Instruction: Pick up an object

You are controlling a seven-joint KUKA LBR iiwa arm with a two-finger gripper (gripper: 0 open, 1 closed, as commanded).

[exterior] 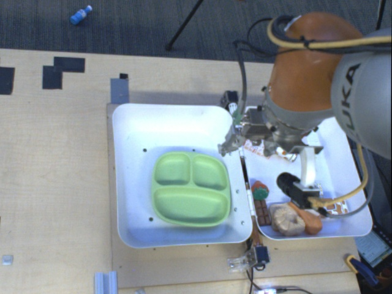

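Gripper over left bin's right rim, state indiscernible; roll in right bin likely light, soft, yielding; grasp across its middle.

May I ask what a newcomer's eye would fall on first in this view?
First, the light green three-compartment plastic plate, lying flat in the left shallow white bin. Next, the bulky grey arm with its orange band looms over the right shallow white bin, its tool close to the wall between the bins. A lumpy beige ball and a brown ridged bar crowd that bin's near end.
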